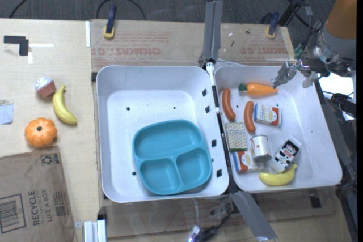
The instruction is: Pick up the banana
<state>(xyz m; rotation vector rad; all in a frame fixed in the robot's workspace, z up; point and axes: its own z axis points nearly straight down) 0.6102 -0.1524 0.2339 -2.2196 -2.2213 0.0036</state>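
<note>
A yellow banana (278, 177) lies at the near edge of the right bin (317, 122), just below a black-and-white carton (285, 154). My gripper (282, 77) hangs over the far right part of that bin, close to the right end of an orange carrot (258, 88). It is well away from the banana. A second banana (63, 106) lies on the bench left of both bins.
The right bin also holds two sausages (227, 104), a small juice box (266, 114), a sponge-like block (236, 136) and a tin can (260, 148). A blue divided plate (171, 155) sits in the left bin (113, 122). A cupcake (45, 86) and a small pumpkin (40, 132) lie by the second banana.
</note>
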